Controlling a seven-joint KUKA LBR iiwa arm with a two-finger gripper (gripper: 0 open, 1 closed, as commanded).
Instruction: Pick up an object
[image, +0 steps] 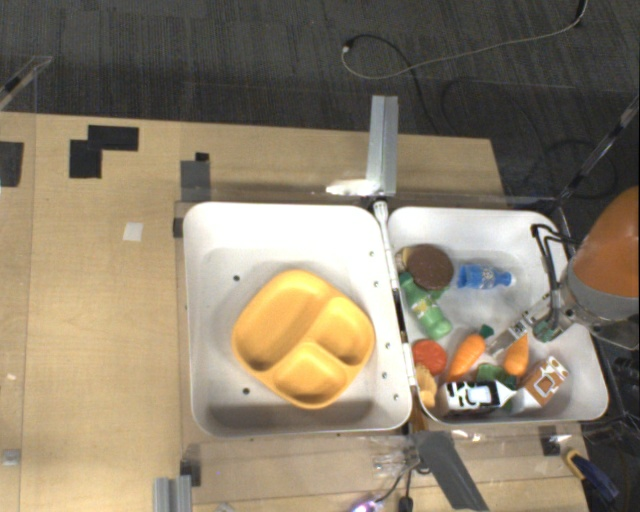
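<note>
Orange plastic carrot (516, 355), the small one, lies in the right white bin (520, 228) just below and left of your gripper (537, 326), long axis tilted up-right; whether the gripper is released or clenched you cannot tell from here.

1. The divided plate (303, 336) lies in the left bin (210, 250).
2. In the right bin (500, 222), the bottle (484, 277) lies right of the round disc (431, 266).
3. Two carrots (466, 352) lie nearer the front.
</note>
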